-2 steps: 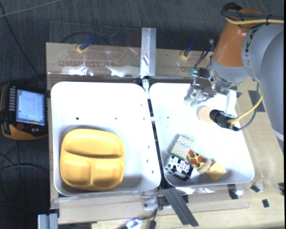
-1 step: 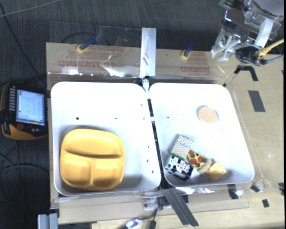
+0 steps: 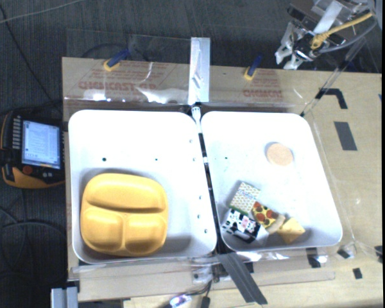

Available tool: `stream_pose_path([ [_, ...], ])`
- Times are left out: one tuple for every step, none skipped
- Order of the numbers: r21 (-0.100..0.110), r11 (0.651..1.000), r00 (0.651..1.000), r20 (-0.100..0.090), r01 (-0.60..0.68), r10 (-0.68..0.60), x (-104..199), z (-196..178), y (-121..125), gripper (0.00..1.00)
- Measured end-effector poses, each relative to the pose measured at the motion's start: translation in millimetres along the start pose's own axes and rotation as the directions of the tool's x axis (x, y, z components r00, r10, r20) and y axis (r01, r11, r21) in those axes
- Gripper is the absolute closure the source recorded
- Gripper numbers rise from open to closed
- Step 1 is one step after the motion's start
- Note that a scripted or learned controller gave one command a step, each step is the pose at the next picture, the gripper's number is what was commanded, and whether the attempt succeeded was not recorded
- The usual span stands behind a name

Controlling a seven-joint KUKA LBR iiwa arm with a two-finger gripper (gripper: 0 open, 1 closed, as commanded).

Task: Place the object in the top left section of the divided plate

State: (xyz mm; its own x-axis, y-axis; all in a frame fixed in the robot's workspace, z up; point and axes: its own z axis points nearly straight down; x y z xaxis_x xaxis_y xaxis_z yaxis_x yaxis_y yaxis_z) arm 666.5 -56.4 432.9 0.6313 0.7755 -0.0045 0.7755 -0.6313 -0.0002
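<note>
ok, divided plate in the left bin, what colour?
Yellow: the divided plate is plain yellow all over, seen in the camera view.

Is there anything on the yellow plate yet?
No, empty. The plate lies flat in the left bin, all sections bare yellow. The small things, like the round disc, sit in the right bin.

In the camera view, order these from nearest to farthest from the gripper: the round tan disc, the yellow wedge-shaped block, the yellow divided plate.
From the gripper, at the top right:
1. Round tan disc, upper part of the right bin.
2. Yellow wedge-shaped block, right bin's lower corner.
3. Yellow divided plate, left bin.
</note>
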Motion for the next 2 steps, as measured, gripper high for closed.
stream_pose_path([
  [0.001, 0.937, 0.937, 0.000, -0.350, 0.350, 14.0, -0.1, -16.3, 1.00],
  [0.003, 0.792, 0.792, -0.001, -0.610, 0.610, 21.0, 0.3, -34.3, 1.00],
])
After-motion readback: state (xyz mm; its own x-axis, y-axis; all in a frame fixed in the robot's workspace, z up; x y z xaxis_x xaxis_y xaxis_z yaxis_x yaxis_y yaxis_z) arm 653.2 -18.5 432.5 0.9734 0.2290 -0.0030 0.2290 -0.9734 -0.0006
